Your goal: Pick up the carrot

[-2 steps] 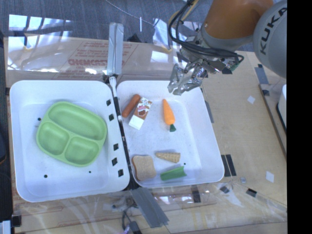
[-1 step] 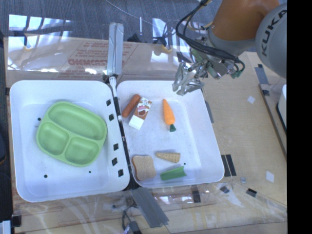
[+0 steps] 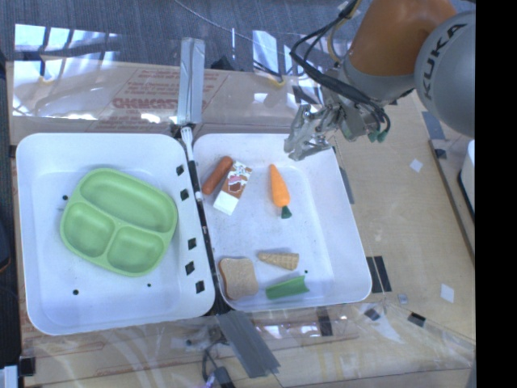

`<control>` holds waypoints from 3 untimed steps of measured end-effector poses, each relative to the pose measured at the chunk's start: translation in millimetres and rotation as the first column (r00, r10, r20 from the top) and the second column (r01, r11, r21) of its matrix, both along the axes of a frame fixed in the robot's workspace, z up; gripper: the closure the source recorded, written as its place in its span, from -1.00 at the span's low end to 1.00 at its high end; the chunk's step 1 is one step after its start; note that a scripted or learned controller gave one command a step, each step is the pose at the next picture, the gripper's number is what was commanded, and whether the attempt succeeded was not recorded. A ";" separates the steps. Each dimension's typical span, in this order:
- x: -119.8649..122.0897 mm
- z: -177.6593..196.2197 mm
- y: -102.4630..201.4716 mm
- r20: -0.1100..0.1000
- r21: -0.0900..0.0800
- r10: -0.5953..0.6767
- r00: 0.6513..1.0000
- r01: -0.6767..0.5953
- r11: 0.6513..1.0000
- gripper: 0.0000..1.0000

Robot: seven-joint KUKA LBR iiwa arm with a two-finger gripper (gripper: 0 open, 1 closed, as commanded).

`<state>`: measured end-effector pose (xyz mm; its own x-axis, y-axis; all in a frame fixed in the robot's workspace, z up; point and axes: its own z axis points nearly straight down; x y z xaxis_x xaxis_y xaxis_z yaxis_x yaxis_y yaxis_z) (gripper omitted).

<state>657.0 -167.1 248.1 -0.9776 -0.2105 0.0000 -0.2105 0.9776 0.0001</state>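
Note:
The carrot [image 3: 279, 187] is orange with a small green tip and lies in the upper middle of the right bin [image 3: 343, 241], pointing down the view. My gripper [image 3: 300, 144] hangs above the bin's back right corner, up and to the right of the carrot and apart from it. Nothing shows between its fingers.
In the right bin also lie a sausage [image 3: 216, 175], a white carton [image 3: 233, 187], a bread slice [image 3: 238, 277], a wafer cone [image 3: 279, 259] and a green piece [image 3: 287, 288]. The left bin [image 3: 40, 297] holds a green divided plate [image 3: 119, 221].

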 end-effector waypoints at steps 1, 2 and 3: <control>1.2 36.5 -9.5 0.005 -0.004 0.540 0.841 -0.540 0.841 1.00; 1.0 32.6 -25.7 0.003 -0.005 0.887 0.462 -0.887 0.462 1.00; -73.3 14.2 -2.7 0.001 0.002 0.960 0.279 -0.960 0.279 1.00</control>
<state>583.8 -169.8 262.3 -0.0705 -0.9975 -0.0011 -0.9975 0.0705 0.0015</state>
